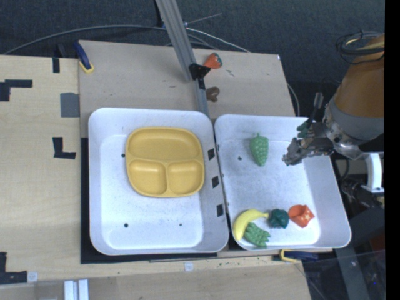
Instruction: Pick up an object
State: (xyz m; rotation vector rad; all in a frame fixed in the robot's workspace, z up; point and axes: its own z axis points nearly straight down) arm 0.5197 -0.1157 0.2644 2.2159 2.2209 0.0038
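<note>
1. Gripper (295, 155): positioned over the right bin (325, 186) near its right wall; finger state cannot be determined.
2. Green grape bunch (259, 149): lies in the right bin, left of the gripper, apart from it.
3. Banana (245, 221), orange item (301, 215): right bin, near edge.

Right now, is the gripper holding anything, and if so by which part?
Nothing is held. The gripper hovers over the right bin's right side, apart from the green grape bunch, with no object between its fingers.

A: Left bin (100, 167): white, holding a plain yellow divided plate (165, 161).
B: Right bin (325, 186): white. Contents: green grapes (259, 149), yellow banana (245, 220), dark green broccoli (279, 219), orange-red pepper (301, 215)
</note>
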